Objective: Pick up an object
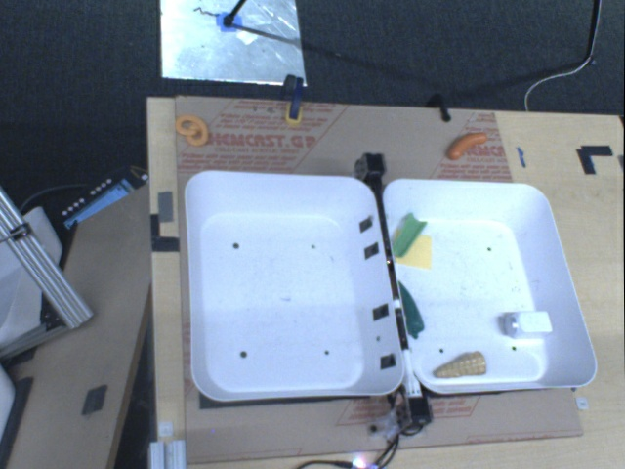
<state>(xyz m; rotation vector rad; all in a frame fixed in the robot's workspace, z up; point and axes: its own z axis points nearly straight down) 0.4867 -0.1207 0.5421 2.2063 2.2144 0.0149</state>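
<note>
The right bin (547, 223) holds several small objects. A light green piece (407, 233) lies at its left side, overlapping a yellow square (418, 253). Below them a dark green piece (409, 311) rests against the left wall. A tan ridged cone (461, 364) lies near the front wall. A white and grey block (525, 323) sits toward the right side. The left bin (205, 213) shows only its bare white floor.
On the cardboard bench behind the bins lie an orange sausage-shaped item (466, 145), an orange ring (191, 129) and a yellow-blue clamp (293, 101). A shiny metal sheet (195, 27) lies on the dark floor beyond. An aluminium frame (39, 272) stands at the left.
</note>
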